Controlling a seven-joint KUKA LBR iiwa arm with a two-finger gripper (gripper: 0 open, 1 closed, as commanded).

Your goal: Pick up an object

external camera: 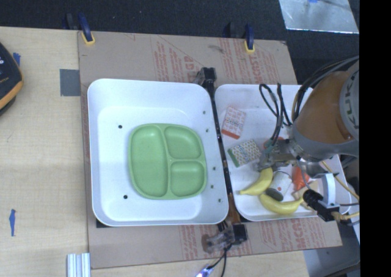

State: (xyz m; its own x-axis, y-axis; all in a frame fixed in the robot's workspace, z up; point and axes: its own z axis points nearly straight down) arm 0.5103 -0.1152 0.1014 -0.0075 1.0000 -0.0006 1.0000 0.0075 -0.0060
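Two shallow white bins sit side by side on a brown cardboard sheet (183, 55) laid over the wooden bench (36, 147); the left bin (104, 104) holds a green divided plate (167, 161) at its centre, lying flat with three compartments facing up; the right bin (244, 95) holds the loose objects. A red-and-white packet (233, 121) lies near the right bin's left wall toward its far edge; a small speckled green-and-white packet (244, 151) lies just nearer, toward the bin's middle. Two bananas lie by the right bin's near edge: one banana (259, 183) curves up from the near-left area; a second banana (282, 205) lies along the near wall; a small white cylinder with a dark end (278, 185) rests between them, touching or almost touching both. An orange item (297, 178) shows just to the right of the cylinder, partly hidden by the arm (324, 114). The gripper (276, 155) hangs low over the middle of the right bin, just above the bananas; whether its fingers are spread or closed cannot be told.
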